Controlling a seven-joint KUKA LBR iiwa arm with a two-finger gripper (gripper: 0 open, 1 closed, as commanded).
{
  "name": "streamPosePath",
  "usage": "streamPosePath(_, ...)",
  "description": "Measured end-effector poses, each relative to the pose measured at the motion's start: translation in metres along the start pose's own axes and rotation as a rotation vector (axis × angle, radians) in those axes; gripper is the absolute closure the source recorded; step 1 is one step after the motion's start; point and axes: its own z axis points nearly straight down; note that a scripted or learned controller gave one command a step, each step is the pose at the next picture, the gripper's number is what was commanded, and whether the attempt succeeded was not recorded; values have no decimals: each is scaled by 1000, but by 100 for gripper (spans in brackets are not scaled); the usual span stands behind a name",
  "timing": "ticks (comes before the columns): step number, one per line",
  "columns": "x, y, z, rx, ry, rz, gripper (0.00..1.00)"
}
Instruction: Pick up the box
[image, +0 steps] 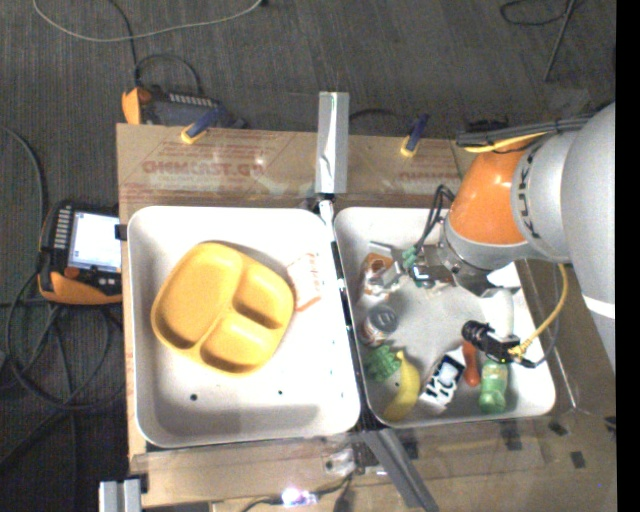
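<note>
A small white carton with orange print (309, 279) lies in the left bin (150, 400), against its right wall and beside the yellow tray. A black and white box (441, 379) rests near the front of the right bin (545, 400). My gripper (413, 264) hangs over the back of the right bin, just right of a small brown and white can (377, 269). It is well behind the black and white box and across the divider from the white carton. Nothing shows in its grasp.
A yellow divided tray (224, 305) takes up much of the left bin. The right bin also holds a grey round lid (383, 322), a green packet (378, 362), a banana (405, 388), a green bottle (493, 386) and a white object (503, 305).
</note>
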Motion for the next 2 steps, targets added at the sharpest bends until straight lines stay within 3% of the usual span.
streamPosePath(1,-24,-15,19,13,3,11,0)
streamPosePath(2,-76,-15,19,13,3,75,0)
